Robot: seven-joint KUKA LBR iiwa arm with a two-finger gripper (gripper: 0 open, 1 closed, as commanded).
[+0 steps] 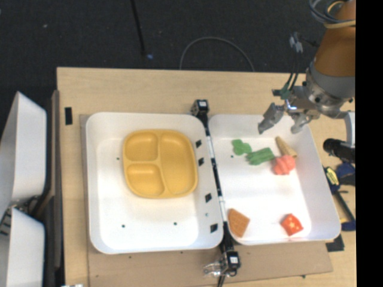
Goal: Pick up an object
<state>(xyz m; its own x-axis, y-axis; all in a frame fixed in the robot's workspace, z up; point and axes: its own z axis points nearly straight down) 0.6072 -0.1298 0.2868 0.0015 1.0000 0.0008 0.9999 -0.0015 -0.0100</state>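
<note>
Hovering spread-fingered and empty over the right bin's [311, 160] far edge, the gripper [285, 120] has lifted nothing; green piece [254, 154], ice-cream cone [285, 155], waffle [239, 222], red block [291, 223] all lie inside it.

you're looking at two smooth white plastic bins [108, 220] on a pale matt wooden bench [149, 79]. the yellow tray [160, 163] reads as smooth plastic with a soft sheen, and the small toys, like the green piece [254, 154] and red block [292, 224], look matt. the gripper [282, 121] shows dull grey metal.
</note>
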